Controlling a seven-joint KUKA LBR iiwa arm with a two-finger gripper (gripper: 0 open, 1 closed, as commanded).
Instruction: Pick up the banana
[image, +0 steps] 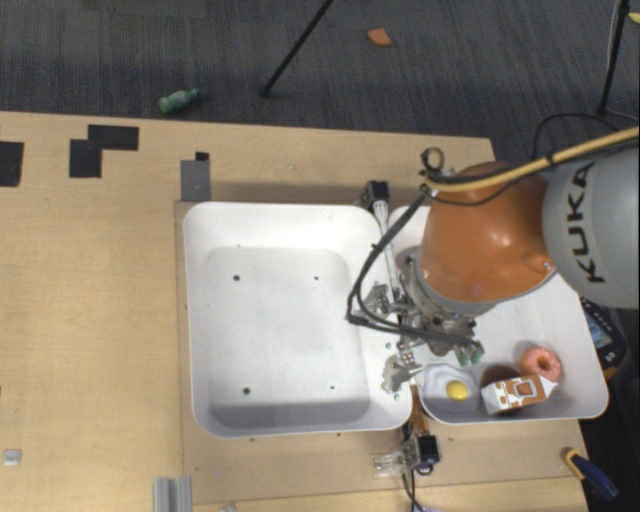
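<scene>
The arm, grey with an orange band, reaches in from three o'clock and hangs over the right bin. Its gripper sits low at the bin's near left corner. Just beside it at four o'clock lies a small yellow thing, then a small carton and a pink doughnut. The left bin lies at nine o'clock.

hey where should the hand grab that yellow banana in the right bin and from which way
Only a small yellow patch of the banana shows, near the right bin's front left corner, just below the hand. Its long axis cannot be told. Probably best to come straight down from above and grip across its exposed middle, keeping off the bin wall on the left and the small carton on the right.
</scene>
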